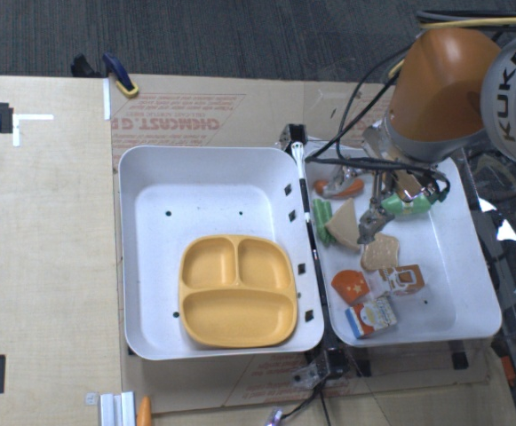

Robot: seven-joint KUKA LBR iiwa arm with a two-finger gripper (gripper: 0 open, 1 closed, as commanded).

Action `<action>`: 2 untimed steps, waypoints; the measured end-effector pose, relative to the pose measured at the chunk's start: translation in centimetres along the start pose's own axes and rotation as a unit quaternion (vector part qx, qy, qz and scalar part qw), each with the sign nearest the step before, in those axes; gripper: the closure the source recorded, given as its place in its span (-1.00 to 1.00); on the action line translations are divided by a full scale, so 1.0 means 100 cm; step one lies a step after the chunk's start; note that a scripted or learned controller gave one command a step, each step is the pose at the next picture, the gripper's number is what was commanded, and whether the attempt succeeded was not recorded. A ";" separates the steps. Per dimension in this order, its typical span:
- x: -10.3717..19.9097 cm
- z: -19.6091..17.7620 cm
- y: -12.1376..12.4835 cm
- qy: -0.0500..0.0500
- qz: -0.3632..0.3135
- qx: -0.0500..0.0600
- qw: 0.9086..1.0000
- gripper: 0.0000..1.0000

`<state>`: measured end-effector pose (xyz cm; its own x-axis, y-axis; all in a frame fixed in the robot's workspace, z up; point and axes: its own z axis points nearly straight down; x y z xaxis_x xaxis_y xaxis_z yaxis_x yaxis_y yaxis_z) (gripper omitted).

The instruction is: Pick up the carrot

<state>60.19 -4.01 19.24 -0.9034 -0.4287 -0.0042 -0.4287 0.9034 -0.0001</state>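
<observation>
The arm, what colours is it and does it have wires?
The arm is grey with a big rounded orange band and black letters on the grey part. Black cables loop off it, and one yellow cable runs over the top.

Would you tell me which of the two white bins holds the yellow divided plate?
The left bin holds the yellow plate; the right bin holds small food items instead.

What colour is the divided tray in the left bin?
Yellow-orange all over; the divided tray shows best in the camera view, lying in the left bin.

Pale wooden bench [44,282] under brown cardboard [204,118], dark carpet floor [240,16] beyond
</observation>
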 end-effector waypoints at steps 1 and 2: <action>0.037 0.000 0.076 0.001 0.047 0.000 0.999 -1.00; 0.053 0.000 0.151 0.001 0.024 0.000 1.000 -1.00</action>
<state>48.90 7.35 19.19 -0.9227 -0.3854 -0.0029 -0.3854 0.9227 0.0004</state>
